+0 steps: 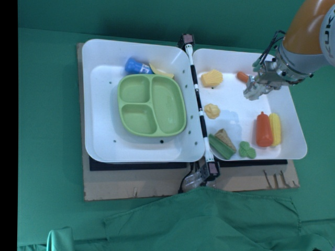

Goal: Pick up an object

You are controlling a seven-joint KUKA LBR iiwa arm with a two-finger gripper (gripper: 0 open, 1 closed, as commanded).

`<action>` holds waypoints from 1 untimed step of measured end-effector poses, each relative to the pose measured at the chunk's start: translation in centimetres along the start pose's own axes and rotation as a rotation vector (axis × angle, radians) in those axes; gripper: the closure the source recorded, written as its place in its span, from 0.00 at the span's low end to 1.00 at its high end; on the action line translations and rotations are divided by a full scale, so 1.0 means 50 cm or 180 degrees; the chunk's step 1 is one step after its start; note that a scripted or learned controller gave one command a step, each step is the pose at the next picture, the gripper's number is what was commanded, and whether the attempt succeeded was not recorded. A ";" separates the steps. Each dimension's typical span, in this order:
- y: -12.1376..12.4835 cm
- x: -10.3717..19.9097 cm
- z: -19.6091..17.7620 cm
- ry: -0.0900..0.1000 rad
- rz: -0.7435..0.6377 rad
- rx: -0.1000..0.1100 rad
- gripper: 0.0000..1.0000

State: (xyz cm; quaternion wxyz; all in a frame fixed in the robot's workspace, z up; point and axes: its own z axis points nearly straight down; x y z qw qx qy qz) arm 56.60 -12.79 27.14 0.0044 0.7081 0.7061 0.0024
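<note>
My gripper (255,92) hangs over the upper part of the right bin (296,120), reached in from the right of the camera view; my wrist and the orange band above it rise toward the upper right corner; whether my jaws are spread or pressed together I cannot tell, since they show as one pale blur, and nothing is visible between them. Nearest me: a small orange-red piece (242,77), just up and to the left of my jaws, apart from them; farther left at about the same height, a yellow ridged piece (211,78); below and left of me, a small yellow lump (212,111). Below me and slightly right: a red-orange bottle-shaped toy (264,130) lying lengthwise, with a yellow corn cob (275,128) touching its right side. Lower left of me, near the bin's front rim: a green pod-like piece (221,146) with a tan wedge (226,137) against it; a small green leafy piece (247,150) just to their right. Well to my left, past the divider between bins: the left bin (99,88), bearing a green sectioned plate (152,105); behind the plate, a blue cup (137,66) on its side and a yellow wedge (161,70) beside it.
</note>
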 end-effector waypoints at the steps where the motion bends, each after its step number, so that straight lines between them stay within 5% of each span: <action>1: -0.013 -0.014 -0.120 -0.0002 0.0003 -0.0005 1.00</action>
